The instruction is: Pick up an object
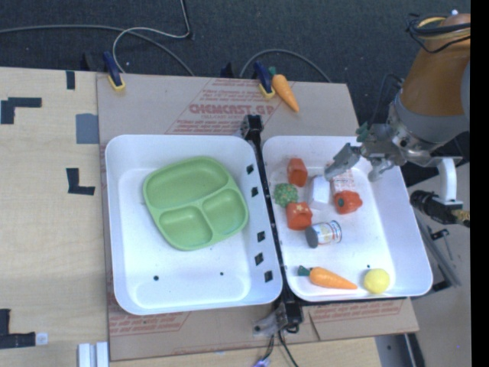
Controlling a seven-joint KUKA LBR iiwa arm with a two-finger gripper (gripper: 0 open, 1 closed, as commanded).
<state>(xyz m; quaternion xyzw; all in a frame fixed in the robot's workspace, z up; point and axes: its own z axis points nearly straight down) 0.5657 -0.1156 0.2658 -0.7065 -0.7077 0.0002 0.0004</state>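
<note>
My gripper (359,164) hangs open over the back of the right bin (405,228), its two grey fingers (340,160) spread wide with nothing held between them. Just below it lie a white packet (343,180) and a red pepper (348,201). Further left in this bin are a white block (319,192), an orange-red piece (296,171), a green broccoli (285,194) and a red tomato (298,215). A small jar (325,234) lies on its side mid-bin. A carrot (331,278) and a yellow lemon (375,280) rest near the front wall.
The left bin (122,205) holds a green divided plate (196,202). Another carrot (284,91) lies on the cardboard behind the bins, beside a blue clamp (264,79). A black divider (263,205) runs between the bins. Cables cross the dark floor at the back.
</note>
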